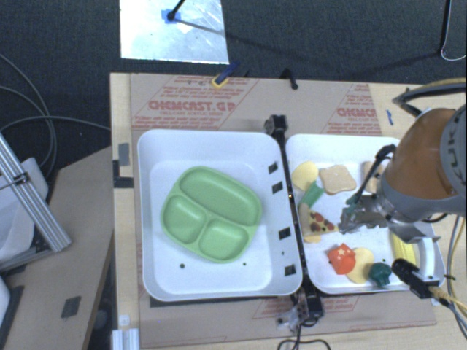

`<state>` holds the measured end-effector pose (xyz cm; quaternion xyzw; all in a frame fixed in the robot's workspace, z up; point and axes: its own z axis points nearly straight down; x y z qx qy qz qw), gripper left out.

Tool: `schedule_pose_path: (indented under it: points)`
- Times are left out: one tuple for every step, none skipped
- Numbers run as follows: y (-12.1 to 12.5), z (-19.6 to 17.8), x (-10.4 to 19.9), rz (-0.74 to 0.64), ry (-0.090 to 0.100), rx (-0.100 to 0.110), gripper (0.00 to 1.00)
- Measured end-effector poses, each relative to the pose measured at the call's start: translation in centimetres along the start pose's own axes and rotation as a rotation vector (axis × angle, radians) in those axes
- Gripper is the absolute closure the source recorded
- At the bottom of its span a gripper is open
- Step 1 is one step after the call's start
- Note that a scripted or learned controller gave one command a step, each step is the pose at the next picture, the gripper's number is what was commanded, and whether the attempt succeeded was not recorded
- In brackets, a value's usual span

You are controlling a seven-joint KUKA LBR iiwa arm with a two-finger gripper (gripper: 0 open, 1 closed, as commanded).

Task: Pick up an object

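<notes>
Closest to the camera, the grey arm with its orange band [430, 159] comes in from the right and leans over the right bin [321, 283]. Its gripper [352, 217] hangs low over the middle of that bin; its tip is dark and small, so whether it is apart or together cannot be told, and nothing can be seen clamped in it.

The toy foods lie around the gripper. Just beside it, toward the divider, sits a pizza slice [315, 223], with a green piece [312, 194] beyond that. Farther back are a yellow lemon shape [305, 173] and a slice of bread [337, 179]. Toward the front rim are an orange-red piece [341, 257], a pale yellow piece [361, 262] touching it, and a dark green broccoli-like piece [379, 273].

This looks like the approach step, before any grasp. The next move likely calls for settling squarely over one item, probably the pizza slice, then descending.

The foods crowd together, so neighbours may get nudged. The left bin [153, 195], beyond the divider, holds a green divided plate [211, 214] with open floor around it.
</notes>
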<state>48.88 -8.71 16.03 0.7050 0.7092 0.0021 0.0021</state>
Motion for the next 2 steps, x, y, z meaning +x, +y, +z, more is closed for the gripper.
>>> schedule_pose_path:
  points:
    - [0.1,-1.0,0.0,-0.003,0.0,-0.002,1.0]
    - [0.2,-2.1,0.0,-0.005,0.0,-0.005,1.0]
